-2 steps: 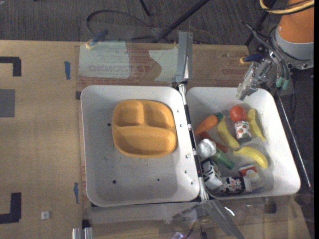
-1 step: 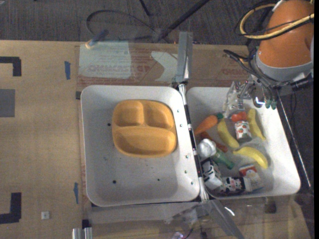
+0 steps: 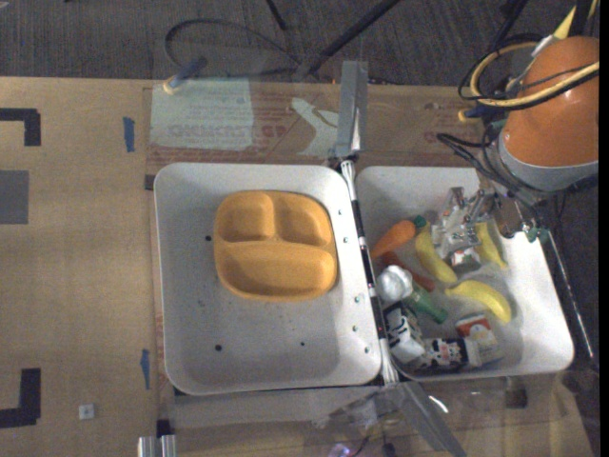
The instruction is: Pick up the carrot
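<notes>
- The carrot (image 3: 398, 237) lay in the right bin (image 3: 557, 346), close to that bin's left wall and towards its far side, resting on the bin floor; nothing was gripping it.
- Its long axis ran diagonally: the orange tip pointed down and to the left in the camera view, towards the divider between the bins, and the green-topped end pointed up and to the right.
- The claw (image 3: 461, 234) hung over the right bin, just to the right of the carrot's green end and above a cluster of yellow bananas (image 3: 483, 298). Its metal parts blurred into the clutter beneath, so whether it stood wide or narrow could not be told, and no object was seen held in it.
- The grey arm with its orange band (image 3: 557, 103) reached in from the right.
- Judged progress: the pick was not yet accomplished. The claw was near the carrot but offset from it; alignment over the carrot, descent, closure and lift all appeared to remain.
- Other contents of the right bin, a small white object (image 3: 394, 281) and a cow-patterned carton (image 3: 447, 352), lay nearer the camera than the carrot.
- The left bin (image 3: 190, 341) held an orange divided plate (image 3: 276, 245), well apart from the carrot.
</notes>
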